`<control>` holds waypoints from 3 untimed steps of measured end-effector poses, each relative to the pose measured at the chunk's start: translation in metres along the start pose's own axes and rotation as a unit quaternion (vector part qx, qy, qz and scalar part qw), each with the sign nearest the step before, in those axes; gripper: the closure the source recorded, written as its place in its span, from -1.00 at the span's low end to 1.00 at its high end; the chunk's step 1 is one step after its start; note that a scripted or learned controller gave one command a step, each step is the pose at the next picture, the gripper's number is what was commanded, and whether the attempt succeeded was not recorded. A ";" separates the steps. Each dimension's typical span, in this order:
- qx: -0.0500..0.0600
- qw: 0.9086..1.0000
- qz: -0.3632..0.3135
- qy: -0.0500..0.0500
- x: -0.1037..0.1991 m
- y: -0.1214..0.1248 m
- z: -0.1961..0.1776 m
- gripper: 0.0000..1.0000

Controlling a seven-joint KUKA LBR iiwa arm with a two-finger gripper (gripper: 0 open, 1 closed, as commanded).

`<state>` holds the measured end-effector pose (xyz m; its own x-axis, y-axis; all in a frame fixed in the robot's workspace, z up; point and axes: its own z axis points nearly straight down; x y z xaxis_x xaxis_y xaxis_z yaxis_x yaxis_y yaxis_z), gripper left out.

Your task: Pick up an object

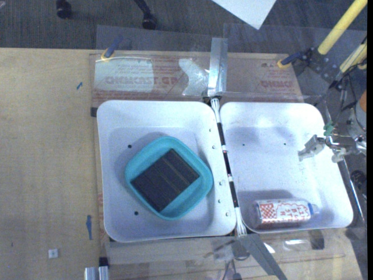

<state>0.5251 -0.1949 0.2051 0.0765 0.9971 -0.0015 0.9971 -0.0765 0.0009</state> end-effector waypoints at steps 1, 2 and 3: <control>0.001 1.000 -0.016 0.001 0.063 -0.030 0.085 -1.00; 0.001 0.986 0.166 0.000 0.018 -0.020 0.004 -1.00; 0.001 0.970 0.243 0.000 0.095 -0.043 0.088 -1.00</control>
<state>0.4892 -0.0970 0.1168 0.5382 0.8428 -0.0009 0.8428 -0.5382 -0.0011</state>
